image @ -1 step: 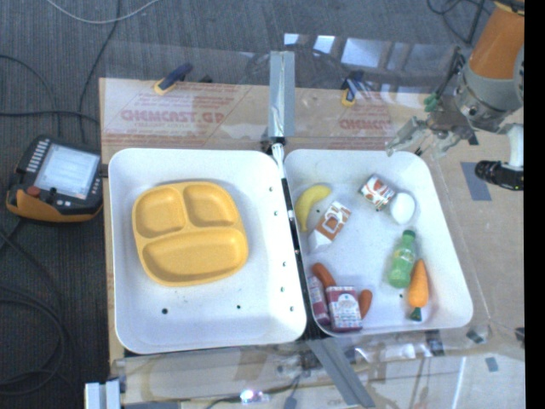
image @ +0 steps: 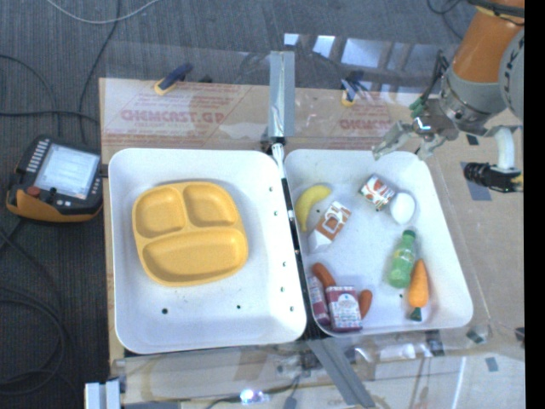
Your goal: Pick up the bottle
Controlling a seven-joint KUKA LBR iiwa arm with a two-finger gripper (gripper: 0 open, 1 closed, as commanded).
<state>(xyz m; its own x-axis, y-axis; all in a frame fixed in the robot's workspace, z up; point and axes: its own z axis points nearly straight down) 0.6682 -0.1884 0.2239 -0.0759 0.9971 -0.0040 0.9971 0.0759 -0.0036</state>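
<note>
Bottle (image: 403,259), green with a white cap, lies in the right bin (image: 443,220), toward its right wall and a little nearer the front edge than the back. Cap end points toward the bin's back edge. Touching or just beside it on the right: an orange carrot (image: 417,286) with its green top at the front edge side.

Gripper (image: 408,139) hangs over the back edge of the right bin, close to that bin's back right corner, fingers spread apart with nothing between them. Well apart from the bottle. Grey wrist and orange band (image: 485,45) rise toward the bench's back right corner.

Other contents of the right bin: a small red-and-white can (image: 376,192) near the back, a white egg-like object (image: 402,207) just beside it on the right; a yellow banana (image: 310,203) against the left wall; an orange-and-white carton (image: 333,220) just beside the banana. At the front left corner, a red-labelled packet (image: 343,306) lies with reddish sausage-like pieces (image: 323,275) around it; exact contact there cannot be told.

Left bin (image: 128,322) carries a yellow divided tray (image: 189,232), three compartments, sitting roughly mid-bin.

Off the bench at the left edge, a handheld pendant (image: 55,180) with a lit screen rests on the dark floor, cables trailing.
</note>
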